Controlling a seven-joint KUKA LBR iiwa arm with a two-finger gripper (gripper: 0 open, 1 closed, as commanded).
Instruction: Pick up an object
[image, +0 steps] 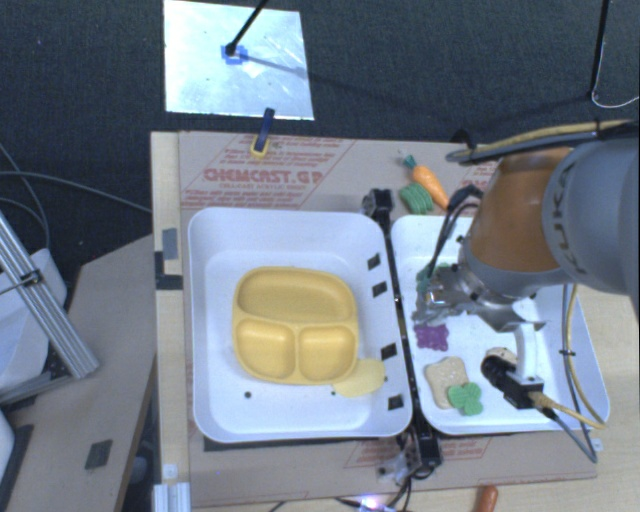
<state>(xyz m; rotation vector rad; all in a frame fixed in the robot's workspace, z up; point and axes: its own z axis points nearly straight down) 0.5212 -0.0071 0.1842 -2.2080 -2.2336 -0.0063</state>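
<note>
My gripper (432, 305) hangs low over the left part of the right bin (590, 385), just above a purple toy (432, 336). Nothing shows between its fingers. In front of it lie a tan slice of bread (443, 375) and a green toy (465, 399) at the bin's front left. A small pale piece (500, 356) lies to the right of the bread. The arm hides much of the bin's middle and back.
The left bin (215, 300) holds a yellow divided tray (295, 325) with a pale yellow piece (362, 378) at its front right corner. A toy carrot (428, 180) and a green piece (416, 199) lie on the cardboard behind the right bin.
</note>
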